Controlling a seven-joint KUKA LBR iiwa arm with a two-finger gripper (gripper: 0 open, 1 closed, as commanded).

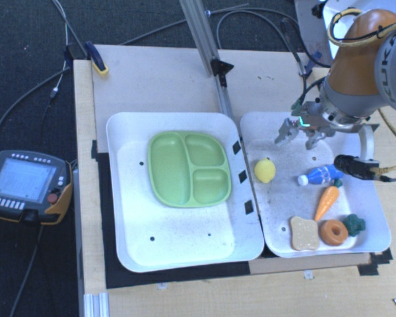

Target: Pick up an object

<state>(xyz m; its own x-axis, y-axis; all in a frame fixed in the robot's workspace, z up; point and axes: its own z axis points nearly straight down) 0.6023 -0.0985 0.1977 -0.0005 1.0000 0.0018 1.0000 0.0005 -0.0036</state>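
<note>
Nearest in the right bin [274, 233], a slice of bread [304, 233], a doughnut [334, 232] and a green broccoli piece [355, 224] are lined up along the near wall, the bread and doughnut just beside each other. Just beyond them a carrot [326, 202] is seen lying at a slant, its leafy end close to a small blue bottle [320, 176] laid on its side. A yellow lemon [264, 170] is found to the left of the bottle, near the bin's left wall. In the left bin [129, 243] a green divided plate [188, 168] is seen lying flat. Farther back, the gripper [301, 135] is held above the far part of the right bin, its fingers spread wide with nothing between them, apart from every object.
</note>
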